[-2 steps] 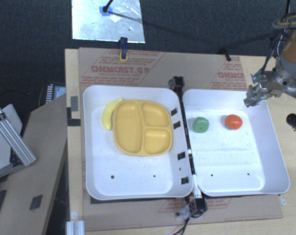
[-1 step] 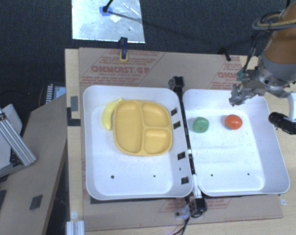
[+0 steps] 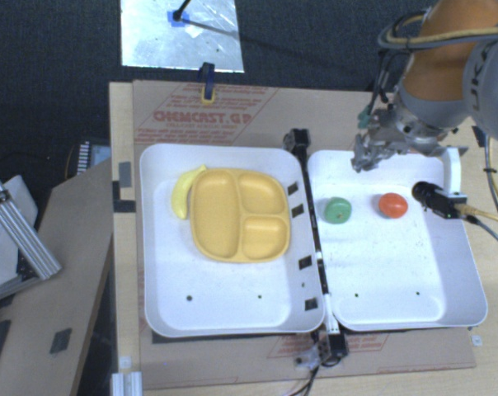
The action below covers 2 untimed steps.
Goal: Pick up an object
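- Camera view, arm: the grey arm (image 3: 443, 64) reaches in from the right, and its orange band sits at the upper right corner.
- Gripper: the gripper (image 3: 366, 160) hangs over the far edge of the right bin (image 3: 397, 295), near that bin's far left corner. Whether it is open or closed cannot be told from this angle. Nothing is seen held in it.
- Task objects, right bin: a green round object (image 3: 338, 210) lies on the bin floor near the left wall, below the gripper in the frame and apart from it. An orange-red round object (image 3: 392, 205) lies to the right of the green one. The two do not touch.
- Left bin: the left bin (image 3: 162, 287) holds a yellow divided tray (image 3: 237, 214) with three compartments, lying flat near the middle. A yellow banana-shaped item (image 3: 181, 192) lies against the tray's left edge, partly hidden by it.
- Bench: both bins rest side by side on a printed cardboard sheet (image 3: 208, 114).
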Motion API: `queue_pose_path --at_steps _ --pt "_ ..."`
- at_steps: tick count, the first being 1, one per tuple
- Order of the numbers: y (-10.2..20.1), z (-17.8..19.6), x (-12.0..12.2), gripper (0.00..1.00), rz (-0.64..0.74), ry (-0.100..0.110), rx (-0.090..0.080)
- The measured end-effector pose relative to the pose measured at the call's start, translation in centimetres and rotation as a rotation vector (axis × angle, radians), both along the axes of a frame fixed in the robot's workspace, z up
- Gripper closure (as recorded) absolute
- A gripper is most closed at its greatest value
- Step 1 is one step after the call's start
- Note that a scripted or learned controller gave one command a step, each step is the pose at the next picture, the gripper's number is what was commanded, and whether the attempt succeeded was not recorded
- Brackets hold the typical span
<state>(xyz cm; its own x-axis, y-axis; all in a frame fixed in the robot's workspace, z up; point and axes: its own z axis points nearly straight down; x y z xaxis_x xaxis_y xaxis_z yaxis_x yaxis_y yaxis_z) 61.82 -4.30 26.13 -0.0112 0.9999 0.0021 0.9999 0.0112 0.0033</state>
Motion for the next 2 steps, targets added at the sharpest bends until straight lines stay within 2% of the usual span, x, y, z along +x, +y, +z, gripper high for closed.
queue_pose_path --at_steps 1,2 --pt "6.0 -0.6 1.4 1.0 0.0 0.0 0.0" --pt "11.6 -2.8 2.1 1.0 -0.001 0.003 0.0"
